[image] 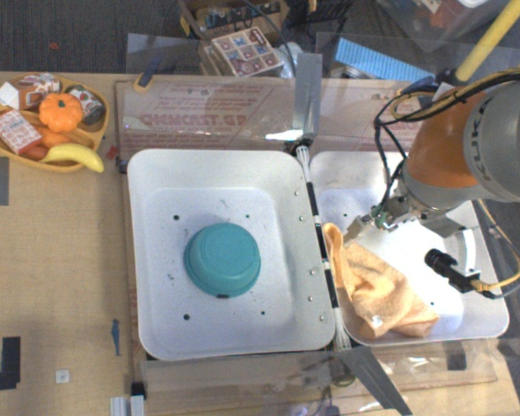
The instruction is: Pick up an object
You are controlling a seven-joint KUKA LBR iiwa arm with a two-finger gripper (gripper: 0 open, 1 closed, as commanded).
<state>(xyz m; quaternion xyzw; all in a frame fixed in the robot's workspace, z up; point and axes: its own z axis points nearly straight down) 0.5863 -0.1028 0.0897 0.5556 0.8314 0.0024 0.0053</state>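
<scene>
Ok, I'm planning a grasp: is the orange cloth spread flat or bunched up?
Bunched up. The orange cloth lies in a rumpled heap of folds in the right bin, not flat.

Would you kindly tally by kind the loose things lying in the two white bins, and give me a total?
Bowls: 1, the teal round plastic bowl in the left white bin
Cloths: 1, the crumpled orange cloth in the right white bin
Total: 2
</scene>
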